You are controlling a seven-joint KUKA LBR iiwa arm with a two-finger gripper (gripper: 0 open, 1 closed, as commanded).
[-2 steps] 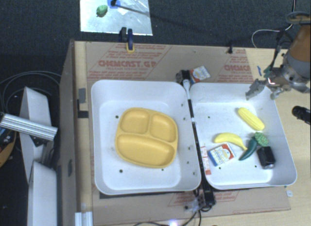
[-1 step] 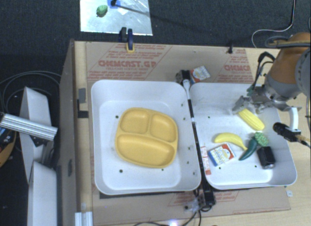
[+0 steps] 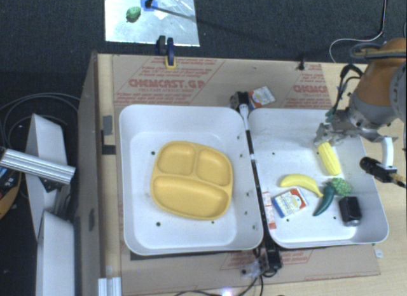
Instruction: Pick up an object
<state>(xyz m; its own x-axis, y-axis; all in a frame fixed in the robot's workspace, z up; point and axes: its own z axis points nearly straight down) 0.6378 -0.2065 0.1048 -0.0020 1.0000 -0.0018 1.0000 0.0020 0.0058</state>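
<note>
The gripper [image 3: 325, 137] is low over the right bin [image 3: 289, 129], at the top end of the corn [image 3: 329, 158]; how far it is open I cannot tell. The arm [image 3: 381, 91] bends in over the bin's right edge. Nearer the front edge lie a banana [image 3: 300, 182], card [image 3: 289, 202], green pepper [image 3: 324, 200], broccoli [image 3: 341, 186] and a black block [image 3: 350, 210]. The left bin [image 3: 137, 129] carries a yellow tray [image 3: 191, 179].

Two bins sit side by side on the bench. The left bin [image 3: 137, 161] holds a divided plate [image 3: 191, 179] at its centre. In the right bin [image 3: 286, 145], my gripper [image 3: 329, 133] sits just above the corn [image 3: 328, 158]. Nearer the front lie a banana [image 3: 300, 183], a card [image 3: 289, 202], a pepper [image 3: 324, 200], broccoli [image 3: 340, 186] and a block [image 3: 350, 210].
</note>
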